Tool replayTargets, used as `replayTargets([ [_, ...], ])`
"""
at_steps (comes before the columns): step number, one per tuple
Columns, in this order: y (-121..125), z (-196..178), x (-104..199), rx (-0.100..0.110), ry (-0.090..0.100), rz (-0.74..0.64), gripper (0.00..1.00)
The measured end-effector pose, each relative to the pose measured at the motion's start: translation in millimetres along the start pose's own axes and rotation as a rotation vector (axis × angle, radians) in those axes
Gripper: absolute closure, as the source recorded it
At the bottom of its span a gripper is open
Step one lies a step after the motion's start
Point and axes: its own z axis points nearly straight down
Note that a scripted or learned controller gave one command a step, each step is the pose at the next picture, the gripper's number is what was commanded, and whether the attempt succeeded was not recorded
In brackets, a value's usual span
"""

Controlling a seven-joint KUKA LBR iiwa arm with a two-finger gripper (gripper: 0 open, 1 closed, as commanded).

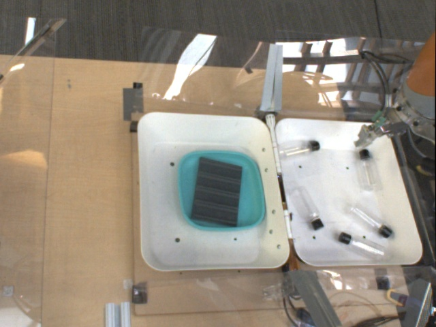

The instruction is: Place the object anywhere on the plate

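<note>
Dark grey ribbed rectangular block | lies flat at centre of round teal plate, so placement looks done | tool hovers well right of plate, grip state cannot be told, holding nothing visible | withdrawal left

Wooden bench bears two white bins side by side: left bin, right bin.

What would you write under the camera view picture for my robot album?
A dark ridged block lies on the teal plate in the left bin; clear vials scatter the right bin.
</note>
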Motion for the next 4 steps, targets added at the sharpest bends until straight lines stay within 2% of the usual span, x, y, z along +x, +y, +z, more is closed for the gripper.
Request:
replayTargets([
  [1, -48, 31, 70, 0.004, 0.005, -0.002, 1.00],
  [2, -70, 103, 140, -0.009, -0.002, 0.094, 1.00],
  [3, -79, 8, 229, 0.000, 0.004, 0.040, 1.00],
  [4, -1, -12, 260, -0.001, 0.005, -0.153, 1.00],
])
